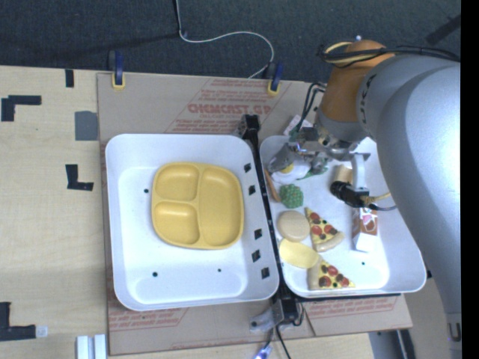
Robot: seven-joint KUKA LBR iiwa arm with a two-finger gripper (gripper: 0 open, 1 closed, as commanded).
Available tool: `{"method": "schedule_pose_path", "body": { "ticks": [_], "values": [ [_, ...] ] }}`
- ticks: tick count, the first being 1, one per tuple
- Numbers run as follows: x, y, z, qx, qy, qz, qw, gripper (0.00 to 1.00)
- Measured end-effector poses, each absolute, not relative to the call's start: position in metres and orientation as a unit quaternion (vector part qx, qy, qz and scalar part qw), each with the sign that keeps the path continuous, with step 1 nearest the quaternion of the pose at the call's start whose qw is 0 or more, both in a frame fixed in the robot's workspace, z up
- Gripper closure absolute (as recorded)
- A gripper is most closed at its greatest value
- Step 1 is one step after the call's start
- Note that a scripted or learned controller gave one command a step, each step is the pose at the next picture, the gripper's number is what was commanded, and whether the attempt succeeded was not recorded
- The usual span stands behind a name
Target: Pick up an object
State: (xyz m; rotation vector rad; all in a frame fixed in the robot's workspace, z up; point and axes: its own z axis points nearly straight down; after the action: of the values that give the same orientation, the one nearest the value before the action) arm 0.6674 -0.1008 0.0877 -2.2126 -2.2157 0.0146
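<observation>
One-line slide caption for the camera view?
Gripper lowered at the right bin's far end above toy food; yellow divided plate in the left bin.

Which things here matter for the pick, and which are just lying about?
In play:
hand
right bin
broccoli
pizza slices
round bun
small carton

Lying about:
left bin
yellow divided plate
white cable

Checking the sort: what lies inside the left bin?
The left bin holds a yellow divided plate, nothing visible in its compartments. Whatever lies beneath the plate is covered.
</observation>
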Motion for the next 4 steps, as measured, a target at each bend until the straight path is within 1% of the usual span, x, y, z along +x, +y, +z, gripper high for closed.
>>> {"method": "schedule_pose_path", "body": {
  "ticks": [1,2,3,4],
  "values": [
    [0.667,-0.109,0.087,-0.707,-0.707,0.0022,0.007,0.00],
    [0.667,-0.099,0.088,-0.708,-0.706,0.0061,0.001,0.00],
    [0.567,-0.109,0.084,-0.708,-0.706,0.0027,0.003,0.00],
    [0.519,-0.147,0.085,-0.708,-0.706,0.0008,0.000,0.00]
  ]
}}
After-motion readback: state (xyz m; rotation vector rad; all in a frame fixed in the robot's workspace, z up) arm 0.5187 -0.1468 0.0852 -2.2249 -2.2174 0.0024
